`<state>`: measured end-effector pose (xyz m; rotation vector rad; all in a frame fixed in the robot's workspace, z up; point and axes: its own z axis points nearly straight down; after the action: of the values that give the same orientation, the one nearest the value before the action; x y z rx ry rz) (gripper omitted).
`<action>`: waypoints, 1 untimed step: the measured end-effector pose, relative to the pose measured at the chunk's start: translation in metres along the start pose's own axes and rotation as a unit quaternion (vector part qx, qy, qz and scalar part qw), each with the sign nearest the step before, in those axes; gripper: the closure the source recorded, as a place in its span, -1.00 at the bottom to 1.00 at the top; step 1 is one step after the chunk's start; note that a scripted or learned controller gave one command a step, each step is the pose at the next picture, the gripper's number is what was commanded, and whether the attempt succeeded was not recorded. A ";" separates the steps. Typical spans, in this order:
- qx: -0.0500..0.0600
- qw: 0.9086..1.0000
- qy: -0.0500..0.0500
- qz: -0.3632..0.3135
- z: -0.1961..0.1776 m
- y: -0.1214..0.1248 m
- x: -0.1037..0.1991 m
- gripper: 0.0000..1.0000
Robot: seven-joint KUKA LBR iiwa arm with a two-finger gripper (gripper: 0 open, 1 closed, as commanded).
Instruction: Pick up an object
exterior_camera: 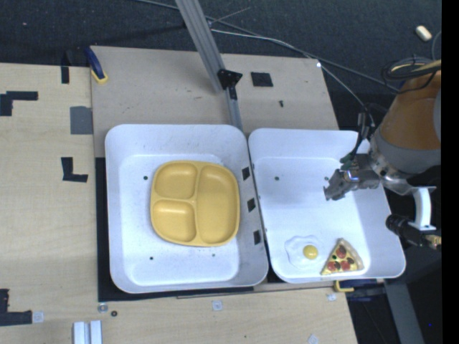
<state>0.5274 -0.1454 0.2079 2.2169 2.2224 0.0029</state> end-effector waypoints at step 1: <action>0.001 1.000 0.000 0.000 -0.032 0.001 0.000 1.00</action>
<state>0.5281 -0.1450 0.2400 2.2184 2.2222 0.0020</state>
